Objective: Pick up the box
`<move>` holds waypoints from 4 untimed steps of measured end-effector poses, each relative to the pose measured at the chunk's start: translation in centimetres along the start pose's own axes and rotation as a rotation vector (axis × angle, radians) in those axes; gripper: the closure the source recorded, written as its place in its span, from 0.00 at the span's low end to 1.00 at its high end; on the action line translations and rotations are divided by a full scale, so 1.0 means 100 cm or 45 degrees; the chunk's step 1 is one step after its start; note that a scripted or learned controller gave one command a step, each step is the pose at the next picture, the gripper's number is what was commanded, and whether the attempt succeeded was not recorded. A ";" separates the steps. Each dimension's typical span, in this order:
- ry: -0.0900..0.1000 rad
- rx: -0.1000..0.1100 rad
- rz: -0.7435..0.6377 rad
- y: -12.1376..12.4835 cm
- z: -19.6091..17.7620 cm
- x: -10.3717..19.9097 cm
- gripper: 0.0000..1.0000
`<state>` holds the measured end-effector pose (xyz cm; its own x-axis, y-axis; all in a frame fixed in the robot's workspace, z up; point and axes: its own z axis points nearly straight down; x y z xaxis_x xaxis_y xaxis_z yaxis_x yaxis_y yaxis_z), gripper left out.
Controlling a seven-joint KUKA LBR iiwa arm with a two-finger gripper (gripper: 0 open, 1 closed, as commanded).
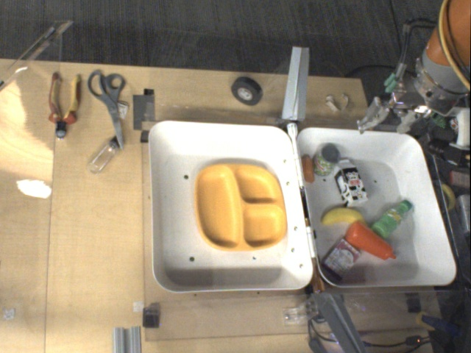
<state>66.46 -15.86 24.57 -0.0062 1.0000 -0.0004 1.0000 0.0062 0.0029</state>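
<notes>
A small white-and-black box (351, 184) lies in the right bin (427, 271), toward its back left part. A flat purple packet (340, 257) rests at that bin's front left corner. My gripper (384, 118) hangs over the back rim of the right bin, up and to the right of the box and well apart from it. Its fingers (365, 122) look spread open, with nothing between them. The grey wrist and its orange band (452, 20) rise toward the top right corner.
Also in the right bin are a banana (342, 215), an orange carrot (370, 241), a green bottle (391, 219) and a small grey-capped item (327, 154). The left bin (169, 271) holds a yellow divided tray (241, 204). Scissors (110, 101), pliers (62, 101) and a tape roll (246, 90) lie on the bench.
</notes>
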 end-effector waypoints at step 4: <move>-0.001 -0.010 -0.184 -0.082 0.156 0.047 0.00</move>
<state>58.29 -11.19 8.90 -0.1501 0.9887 -0.0025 0.9886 0.1501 0.0106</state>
